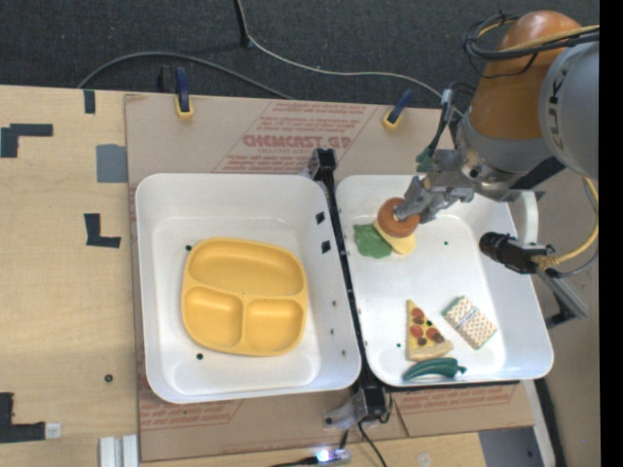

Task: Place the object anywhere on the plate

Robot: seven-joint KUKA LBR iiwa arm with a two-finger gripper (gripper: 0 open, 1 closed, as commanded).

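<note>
A yellow plate [243, 295] with three compartments lies in the left bin [156, 212]. In the right bin [506, 290], a round brown toy food piece [395, 222] rests on a pale yellow piece [403, 245], next to a green leafy piece [371, 241]. My gripper [413, 208] reaches down from the right, and its tip is right at the brown piece's upper right side. Whether it grips the piece is hidden by the gripper body.
Near the right bin's front edge lie a toy pizza slice [424, 331], a speckled wafer [470, 322] and a green pepper-like piece [432, 369]. A black divider [339, 251] runs between the bins. The arm's cables and a black fitting [506, 249] hang over the right bin's right side.
</note>
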